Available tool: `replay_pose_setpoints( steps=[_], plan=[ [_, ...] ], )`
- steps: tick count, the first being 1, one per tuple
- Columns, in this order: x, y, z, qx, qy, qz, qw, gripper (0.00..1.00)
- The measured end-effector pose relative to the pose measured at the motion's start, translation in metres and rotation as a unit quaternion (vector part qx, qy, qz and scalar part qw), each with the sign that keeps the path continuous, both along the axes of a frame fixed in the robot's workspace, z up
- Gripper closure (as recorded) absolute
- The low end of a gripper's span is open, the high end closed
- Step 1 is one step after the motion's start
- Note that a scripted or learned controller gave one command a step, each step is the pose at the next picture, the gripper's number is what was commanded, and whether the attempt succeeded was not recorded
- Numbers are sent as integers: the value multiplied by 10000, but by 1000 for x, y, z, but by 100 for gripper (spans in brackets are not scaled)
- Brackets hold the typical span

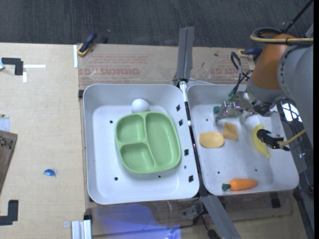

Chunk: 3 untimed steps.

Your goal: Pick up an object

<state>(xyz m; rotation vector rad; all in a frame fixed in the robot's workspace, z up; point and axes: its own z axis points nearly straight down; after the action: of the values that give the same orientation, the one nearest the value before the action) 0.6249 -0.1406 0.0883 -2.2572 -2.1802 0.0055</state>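
Tan, spongy-looking toast-shaped chunk [230, 131] sits in the right white bin [239, 171], just below the metal gripper [225, 111]. Probably light and a bit squishy (easy on the edges), so pinch across its flat sides. Can't tell if the jaws are released or clenched.

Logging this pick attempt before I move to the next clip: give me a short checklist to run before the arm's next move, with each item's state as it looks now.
1. Tool positioned over the right bin: ok.
2. Something to pick within that bin: ok; tan block, yellow oval piece, banana, carrot.
3. Tool lined up with one target: cannot tell; it sits just above the tan block in the view.
4. Anything between the fingers: cannot tell.
5. Left bin undisturbed: ok; green divided plate and white ball lie there.
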Motion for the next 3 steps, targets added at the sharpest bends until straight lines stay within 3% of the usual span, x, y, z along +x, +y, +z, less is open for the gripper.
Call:
replay_pose_setpoints(
  steps=[1, 2, 3],
  plan=[
    [25, 44, -1, -1, 79, 275, 9996, 0],
    [-40, 33, 0, 9, 2, 1328, 9911, 0],
    [-70, -8, 1, 9, -4, 1548, 9879, 0]
  ],
)
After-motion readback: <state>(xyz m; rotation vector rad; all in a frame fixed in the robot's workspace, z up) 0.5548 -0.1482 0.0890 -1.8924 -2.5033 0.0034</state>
